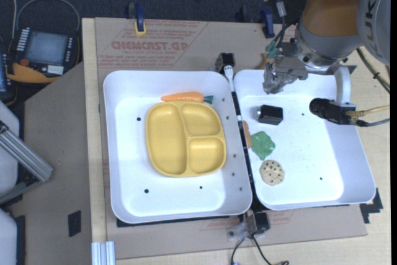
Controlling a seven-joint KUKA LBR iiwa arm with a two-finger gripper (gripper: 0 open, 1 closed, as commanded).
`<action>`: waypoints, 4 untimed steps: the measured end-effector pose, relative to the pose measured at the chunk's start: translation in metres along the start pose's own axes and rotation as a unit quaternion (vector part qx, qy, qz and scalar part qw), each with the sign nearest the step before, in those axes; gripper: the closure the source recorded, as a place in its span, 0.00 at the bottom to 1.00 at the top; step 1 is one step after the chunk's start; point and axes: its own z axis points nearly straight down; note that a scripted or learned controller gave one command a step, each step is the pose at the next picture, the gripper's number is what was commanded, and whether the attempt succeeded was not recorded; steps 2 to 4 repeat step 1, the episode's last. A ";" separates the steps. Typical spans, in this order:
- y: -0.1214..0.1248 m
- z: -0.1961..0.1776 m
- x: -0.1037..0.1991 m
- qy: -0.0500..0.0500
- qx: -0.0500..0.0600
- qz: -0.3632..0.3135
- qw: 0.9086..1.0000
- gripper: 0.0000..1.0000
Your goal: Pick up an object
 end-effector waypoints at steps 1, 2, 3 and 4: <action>0.004 0.003 0.052 0.000 0.000 0.000 1.000 1.00; 0.004 0.003 0.052 0.000 0.000 0.000 1.000 1.00; 0.004 0.003 0.052 0.000 0.000 0.000 1.000 1.00; 0.004 0.003 0.052 0.000 0.000 0.000 1.000 1.00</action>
